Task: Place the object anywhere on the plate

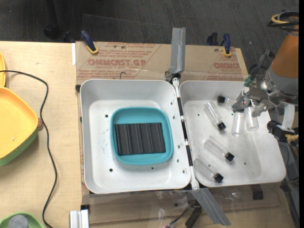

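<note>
The teal plate (pixel 141 115) with a dark ribbed centre lies in the left bin (pixel 95 127). Several clear vials with black caps lie in the right bin (pixel 266 170): one vial (pixel 213 115) near the middle, another (pixel 218 149) below it, a third (pixel 207 168) by the front rim, and a small one (pixel 222 99) at the back. My gripper (pixel 243 122) hangs over the right bin's upper right part, to the right of the middle vial. Its two pale fingers (pixel 236 124) point down and stand apart, open, with nothing between them.
A metal divider (pixel 178 51) rises at the back between the bins. Brown cardboard (pixel 123 61) held by clamps lies behind them. Yellow and green dishes (pixel 14 127) and a black cable (pixel 45 127) sit on the wooden bench at left.
</note>
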Tool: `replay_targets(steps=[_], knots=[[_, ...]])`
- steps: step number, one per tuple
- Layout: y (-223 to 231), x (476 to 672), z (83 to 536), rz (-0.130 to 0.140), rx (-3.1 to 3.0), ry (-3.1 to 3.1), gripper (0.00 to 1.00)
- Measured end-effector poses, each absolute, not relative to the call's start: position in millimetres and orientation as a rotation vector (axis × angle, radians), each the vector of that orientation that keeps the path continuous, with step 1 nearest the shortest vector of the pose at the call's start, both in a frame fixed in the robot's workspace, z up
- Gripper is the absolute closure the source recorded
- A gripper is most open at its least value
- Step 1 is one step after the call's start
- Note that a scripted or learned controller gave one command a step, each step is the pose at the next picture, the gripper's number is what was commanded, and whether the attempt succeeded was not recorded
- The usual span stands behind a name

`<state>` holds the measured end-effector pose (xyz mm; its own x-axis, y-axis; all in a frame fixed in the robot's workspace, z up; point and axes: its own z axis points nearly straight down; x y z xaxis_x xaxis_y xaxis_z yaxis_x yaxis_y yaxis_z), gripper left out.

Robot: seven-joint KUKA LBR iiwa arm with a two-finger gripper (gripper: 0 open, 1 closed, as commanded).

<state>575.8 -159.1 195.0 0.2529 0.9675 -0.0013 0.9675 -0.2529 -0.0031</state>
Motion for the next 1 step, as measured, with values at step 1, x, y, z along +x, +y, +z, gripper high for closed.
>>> replay_targets(steps=[1], knots=[[-159.1,575.9,195.1,0.005,-2.485,-1.92,0.0]])
